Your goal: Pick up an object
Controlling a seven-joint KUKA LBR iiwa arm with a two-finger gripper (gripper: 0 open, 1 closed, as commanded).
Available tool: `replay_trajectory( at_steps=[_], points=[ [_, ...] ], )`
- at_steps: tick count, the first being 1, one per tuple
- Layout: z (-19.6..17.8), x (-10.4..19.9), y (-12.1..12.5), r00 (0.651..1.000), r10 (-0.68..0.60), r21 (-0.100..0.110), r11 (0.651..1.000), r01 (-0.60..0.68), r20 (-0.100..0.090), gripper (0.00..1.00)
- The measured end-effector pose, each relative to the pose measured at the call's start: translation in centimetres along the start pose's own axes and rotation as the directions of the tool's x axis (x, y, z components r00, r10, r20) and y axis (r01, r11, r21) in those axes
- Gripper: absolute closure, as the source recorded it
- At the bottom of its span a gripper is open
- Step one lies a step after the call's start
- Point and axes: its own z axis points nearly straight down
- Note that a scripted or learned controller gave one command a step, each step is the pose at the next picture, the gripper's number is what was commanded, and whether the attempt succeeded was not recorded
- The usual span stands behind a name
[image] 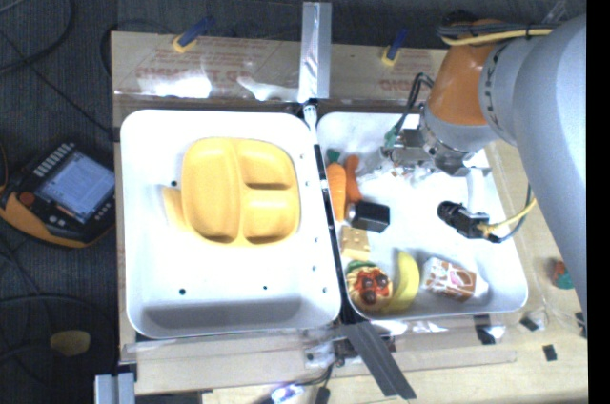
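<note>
The right bin (505,292) holds several small items. An orange carrot (335,190) lies along its left wall, with a darker orange piece (353,177) beside it. A black block (371,215) sits just right of them. Toward the front lie a tan cracker-like piece (356,243), a round red-and-yellow toy food (369,286), a yellow banana (408,278) and a small red-and-white carton (451,278). My gripper (404,151) hangs low over the back of this bin, up and to the right of the carrot. The wrist hides its tips.
The left bin (143,297) holds a yellow divided tray (238,190). A black connector with a yellow cable (464,218) hangs from the arm over the right bin's middle. A handheld controller (67,192) lies on the floor to the left.
</note>
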Motion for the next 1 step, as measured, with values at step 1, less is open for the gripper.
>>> replay_trajectory(
  at_steps=[1],
  points=[
    [1.51,0.90,-0.23,0.996,0.085,-0.008,0.996,-0.085,-0.001,0.00]
  ],
)
